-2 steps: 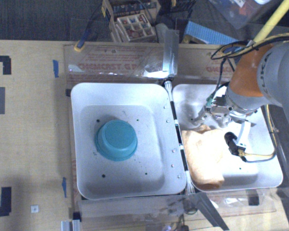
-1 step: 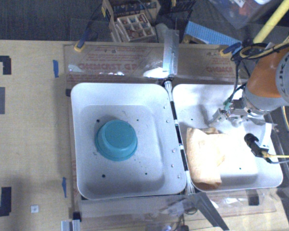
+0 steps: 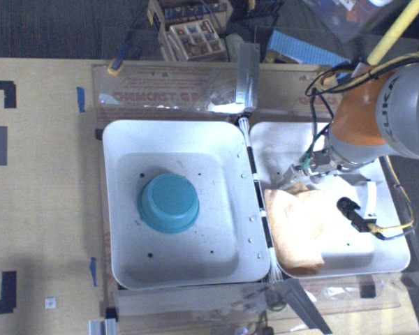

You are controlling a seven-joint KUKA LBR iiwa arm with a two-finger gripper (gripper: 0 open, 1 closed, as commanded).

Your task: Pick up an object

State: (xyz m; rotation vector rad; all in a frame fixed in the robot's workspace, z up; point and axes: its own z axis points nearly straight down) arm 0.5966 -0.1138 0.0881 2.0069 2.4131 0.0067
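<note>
Camera view: gripper sits at the top edge of the soft tan sponge-like block; finger state cannot be determined. Block appears light and compressible, so grasp across its near edge.

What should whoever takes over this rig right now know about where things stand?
End effector: low in the right bin, at the top edge of the tan sponge-like block; grip state unclear, nothing visibly held.
Objects: tan block lies along the right bin's left side. Blue bowl sits upside down in the left bin.
Done: arm is down at the block.
Left: secure a grasp and lift; no pick confirmed yet.
</note>
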